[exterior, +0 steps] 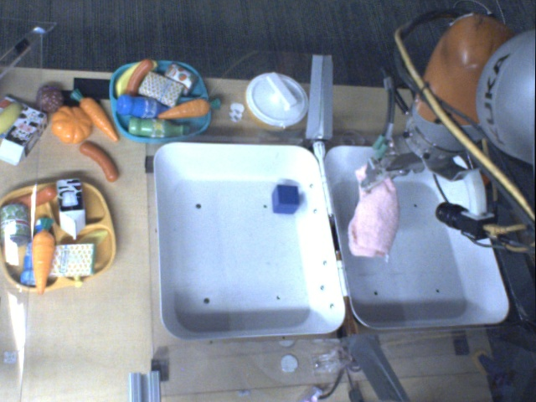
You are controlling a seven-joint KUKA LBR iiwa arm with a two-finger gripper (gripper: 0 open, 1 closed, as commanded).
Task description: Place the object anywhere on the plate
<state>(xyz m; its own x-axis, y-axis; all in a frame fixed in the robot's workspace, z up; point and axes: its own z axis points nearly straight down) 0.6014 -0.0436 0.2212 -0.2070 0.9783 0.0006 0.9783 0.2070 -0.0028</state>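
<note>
A pink cloth (374,218) hangs in a long fold over the left part of the right bin (452,308). Its top end is pinched in my gripper (373,172), which is shut on it near the bin's back left corner. A small blue cube (286,198) lies in the left bin (209,308), towards its back right. A round white plate-like dish (276,99) stands on the bench behind the left bin.
A blue bowl (126,128) of toy food sits at the back left, and a yellow plate (105,224) of toy food at the left. Loose toy vegetables (71,124) lie beside them. A metal divider (318,99) stands behind the bins. Cables (469,216) trail over the right bin.
</note>
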